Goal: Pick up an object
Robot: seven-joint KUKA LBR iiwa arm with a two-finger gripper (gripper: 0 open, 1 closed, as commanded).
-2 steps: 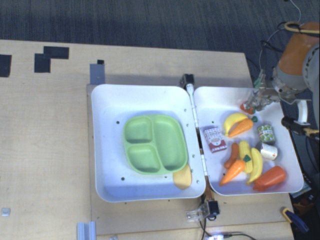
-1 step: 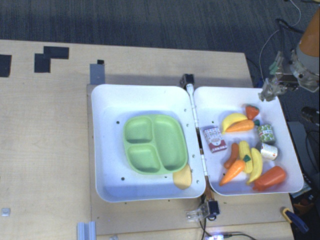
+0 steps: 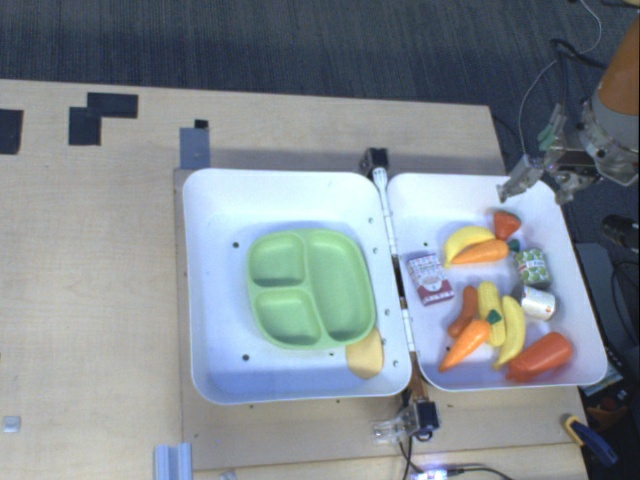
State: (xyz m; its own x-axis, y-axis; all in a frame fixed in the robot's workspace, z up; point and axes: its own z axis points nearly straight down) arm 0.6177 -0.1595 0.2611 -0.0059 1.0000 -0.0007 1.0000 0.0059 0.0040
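Note:
The right white bin (image 3: 430, 203) holds a pile of toy food. In it lie a red strawberry (image 3: 507, 224), a yellow banana (image 3: 463, 240) resting against an orange carrot (image 3: 483, 254), a small red and white carton (image 3: 428, 278), a green can (image 3: 531, 266), a white cylinder (image 3: 539, 305), more bananas (image 3: 506, 320), a second carrot (image 3: 466, 341) and a red pepper (image 3: 540, 356). My gripper (image 3: 541, 186) hangs over the bin's far right corner, just above the strawberry. It is open, with nothing between its fingers.
The left white bin (image 3: 215, 268) holds a green divided plate (image 3: 308, 286) and a yellow piece (image 3: 366, 356) at its near right corner. A black clamp (image 3: 376, 158) sits where the two bins meet at the back. Cables run at the far right.

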